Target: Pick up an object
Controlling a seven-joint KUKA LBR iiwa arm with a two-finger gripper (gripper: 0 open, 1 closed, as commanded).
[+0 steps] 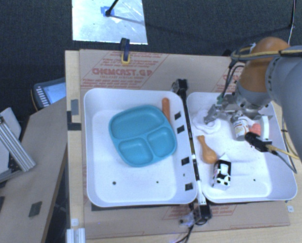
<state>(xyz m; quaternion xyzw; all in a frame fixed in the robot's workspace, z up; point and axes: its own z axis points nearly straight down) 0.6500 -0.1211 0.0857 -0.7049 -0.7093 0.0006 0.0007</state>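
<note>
Hand (211,116) is seen low in the right bin (279,186), over a white object (204,119); its grip cannot be told | Orange spoon-like piece (206,150) and black-and-white cow toy (222,173) are seen nearby | Blue divided plate (142,134) is held in the left bin (100,186)

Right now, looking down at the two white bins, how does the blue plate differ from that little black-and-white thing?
The blue divided plate lies flat in the left bin; the black-and-white cow-patterned toy sits in the right bin, near its front. The plate is far larger and broad; the toy is small and blocky. The plate is one plain colour; the toy is patched. Neither is touched by the gripper.
</note>
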